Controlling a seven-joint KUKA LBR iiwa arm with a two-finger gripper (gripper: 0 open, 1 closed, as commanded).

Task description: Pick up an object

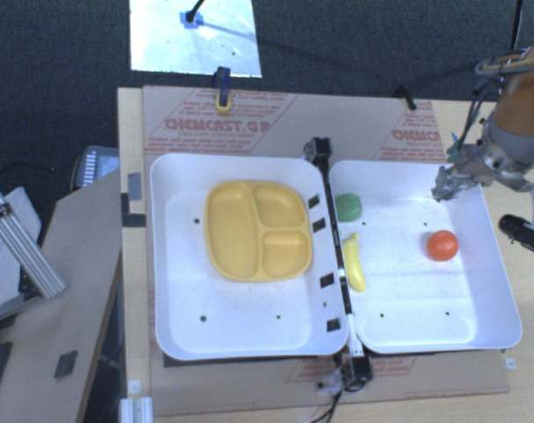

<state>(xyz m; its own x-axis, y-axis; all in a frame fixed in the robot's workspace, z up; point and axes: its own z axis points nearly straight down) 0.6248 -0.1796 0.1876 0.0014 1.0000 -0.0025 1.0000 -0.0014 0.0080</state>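
Note:
In the right bin (478, 324) lie three things: a red-orange ball (441, 246) toward the right side, a green round object (347, 206) at the left wall, and a yellow banana (354, 263) along the divider below it. My gripper (447, 189) hangs over the bin's far right corner, up and slightly right of the red-orange ball, apart from it. Nothing shows between its fingers.
The left bin (174, 324) holds a yellow compartment plate (256, 230) in its middle. A black divider with clips (330, 245) runs between the bins. Open floor lies in the right bin's front half.

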